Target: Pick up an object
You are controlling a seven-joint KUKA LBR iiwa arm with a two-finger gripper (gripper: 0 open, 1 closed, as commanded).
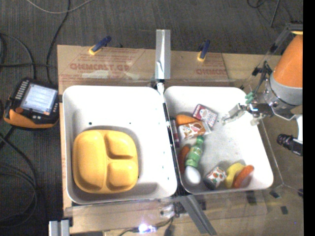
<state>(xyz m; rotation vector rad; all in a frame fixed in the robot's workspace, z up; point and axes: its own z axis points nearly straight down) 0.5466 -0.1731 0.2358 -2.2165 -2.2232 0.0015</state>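
Note:
The right bin (pixel 256 146) holds several small items. A red and white carton (pixel 204 114) lies near the back, with an orange piece (pixel 183 118) and an orange-printed box (pixel 192 130) to its left. A green bottle (pixel 195 154) with a white end (pixel 192 175) lies along the bin's left side, beside a red piece (pixel 183 156). At the front sit a small patterned cube (pixel 215 177), a yellow piece (pixel 235 171) and an orange-red piece (pixel 244 176). My gripper (pixel 231 115) hangs over the bin's back right part, just right of the red and white carton, with nothing seen in it.
The left bin (pixel 78 100) holds a yellow divided plate (pixel 106 160). A metal post (pixel 163 53) stands behind the ridge between the bins. Two clamps (pixel 99 44) (pixel 203 50) hold the cardboard at the back. A control pendant (pixel 32 102) lies far left.

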